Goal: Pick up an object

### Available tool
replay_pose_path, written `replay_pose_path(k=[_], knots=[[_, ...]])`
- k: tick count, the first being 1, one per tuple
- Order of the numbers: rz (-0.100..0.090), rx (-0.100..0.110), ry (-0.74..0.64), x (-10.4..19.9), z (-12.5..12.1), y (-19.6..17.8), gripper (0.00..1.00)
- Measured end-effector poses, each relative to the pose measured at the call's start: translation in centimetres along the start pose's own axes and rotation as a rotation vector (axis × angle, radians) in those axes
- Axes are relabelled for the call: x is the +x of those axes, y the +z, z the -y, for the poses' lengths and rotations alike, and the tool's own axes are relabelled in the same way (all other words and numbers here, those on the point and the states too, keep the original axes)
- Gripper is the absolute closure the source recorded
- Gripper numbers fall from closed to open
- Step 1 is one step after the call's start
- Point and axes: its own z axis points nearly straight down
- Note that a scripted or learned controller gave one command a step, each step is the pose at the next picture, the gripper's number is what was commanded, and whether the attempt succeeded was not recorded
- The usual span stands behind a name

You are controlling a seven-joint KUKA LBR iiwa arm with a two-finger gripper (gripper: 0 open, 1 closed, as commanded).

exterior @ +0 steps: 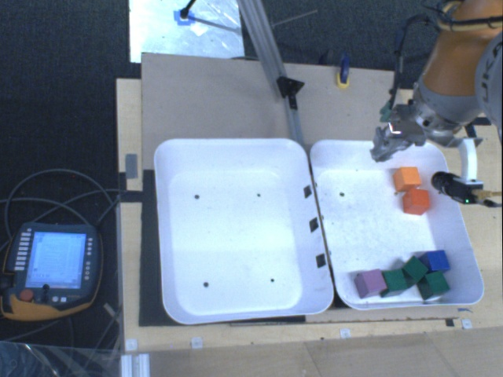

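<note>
We see the pincer (387, 149) over the right bin's (346, 285) far edge, can't tell its state. Two orange blocks (406, 179) sit just beside it, inside that bin.

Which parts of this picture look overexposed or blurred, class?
Camera view: the left white plastic bin is washed out to near-flat white; glare whitens the shiny sheet at top; the grey two-finger gripper looks soft and smeared; the orange foam cube stays fairly crisp.

One fixed camera overhead (slanted) looks down on both bins (236, 151).
</note>
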Motion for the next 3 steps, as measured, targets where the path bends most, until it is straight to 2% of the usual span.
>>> replay_pose_path(k=[1, 2, 3], knots=[[-0.003, 0.007, -0.004, 5.8, 2.4, 0.4, 1.00], [-0.004, 0.006, -0.005, 11.3, 4.0, -0.4, 1.00], [-0.003, 0.007, -0.004, 15.5, 5.3, -0.2, 1.00]])
